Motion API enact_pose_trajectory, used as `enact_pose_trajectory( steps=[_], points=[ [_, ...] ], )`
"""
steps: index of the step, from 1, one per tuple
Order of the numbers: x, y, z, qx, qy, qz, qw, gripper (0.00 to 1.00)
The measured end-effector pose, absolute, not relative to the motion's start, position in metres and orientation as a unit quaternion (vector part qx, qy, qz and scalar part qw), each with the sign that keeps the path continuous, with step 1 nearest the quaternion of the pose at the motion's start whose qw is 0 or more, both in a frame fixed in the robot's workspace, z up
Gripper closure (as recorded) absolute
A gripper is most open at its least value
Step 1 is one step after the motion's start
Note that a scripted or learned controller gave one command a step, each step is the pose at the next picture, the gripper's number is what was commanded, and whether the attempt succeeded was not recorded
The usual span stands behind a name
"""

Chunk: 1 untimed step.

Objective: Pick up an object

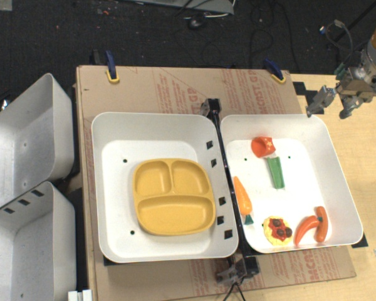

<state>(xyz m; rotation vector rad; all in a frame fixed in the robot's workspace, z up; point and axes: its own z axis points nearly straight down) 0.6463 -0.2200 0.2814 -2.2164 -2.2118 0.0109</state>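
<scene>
Two white bins sit side by side on the brown board. The left bin [106, 168] holds one thing: a yellow divided plate [174, 196], three compartments, lying flat near the middle of the floor. The right bin [338, 168] is the busy one. Up near its far side there's a red pepper [263, 146], and touching it just below, a green stick [276, 172] running down toward the middle. Along the left wall lies an orange carrot [242, 196], tip toward the near side. Down at the near edge, a little pizza slice [277, 229] with red spots, and just beside it to the right a pair of red sausages [313, 226], curved, lying against each other in the corner.

The gripper [335, 105] hangs off past the far right corner of the right bin, above the bench rather than over the toys. Its two fingers [319, 100] stand apart, nothing between them. Every toy lies in the bin, well clear of it.
</scene>
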Motion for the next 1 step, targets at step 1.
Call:
enact_pose_trajectory(
  steps=[1],
  points=[
    [0.6483,-0.2187,0.2900,-0.707,-0.708,0.0002,0.000,0.00]
  ],
)
